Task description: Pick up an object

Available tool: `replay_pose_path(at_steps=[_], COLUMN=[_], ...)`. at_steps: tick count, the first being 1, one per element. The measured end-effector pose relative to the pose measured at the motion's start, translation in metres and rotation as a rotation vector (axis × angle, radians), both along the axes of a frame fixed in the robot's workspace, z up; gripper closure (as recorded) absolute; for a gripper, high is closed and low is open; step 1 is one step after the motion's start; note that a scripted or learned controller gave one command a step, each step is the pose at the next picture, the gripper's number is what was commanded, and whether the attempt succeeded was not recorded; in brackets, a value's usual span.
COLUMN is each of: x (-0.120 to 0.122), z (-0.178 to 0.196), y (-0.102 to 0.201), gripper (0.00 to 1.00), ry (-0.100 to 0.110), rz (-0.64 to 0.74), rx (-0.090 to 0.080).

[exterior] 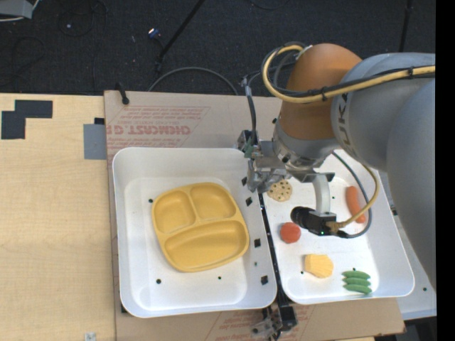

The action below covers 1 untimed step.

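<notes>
Camera view, big to small: arm (370, 119) fills upper right, left bin (131, 190) holds a yellow tray (200, 226), right bin (398, 268) holds small food toys, w/ gripper (266, 172) low over its upper-left corner by the divider; can't tell if it's clenched or released, nothing seen grasped. Likely target is the cookie (281, 190), round, tan, dotted, lying flat just beside the gripper, so risk is it slips out or gets shoved vs the bin wall, or the gripper knocks the divider. Others center-right to lower right: carrot (353, 201), tomato (290, 233), cheese (318, 266), peas (357, 281).
</notes>
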State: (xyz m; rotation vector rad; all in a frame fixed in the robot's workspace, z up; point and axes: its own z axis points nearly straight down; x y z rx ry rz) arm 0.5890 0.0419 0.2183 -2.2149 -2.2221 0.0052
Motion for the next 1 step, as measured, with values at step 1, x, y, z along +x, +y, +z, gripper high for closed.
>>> replay_pose_path(at_steps=[1], x=[0.0019], z=[0.0066], y=[0.0627], gripper=[1.00], ry=[-0.003], rz=[0.003], rx=[0.001])
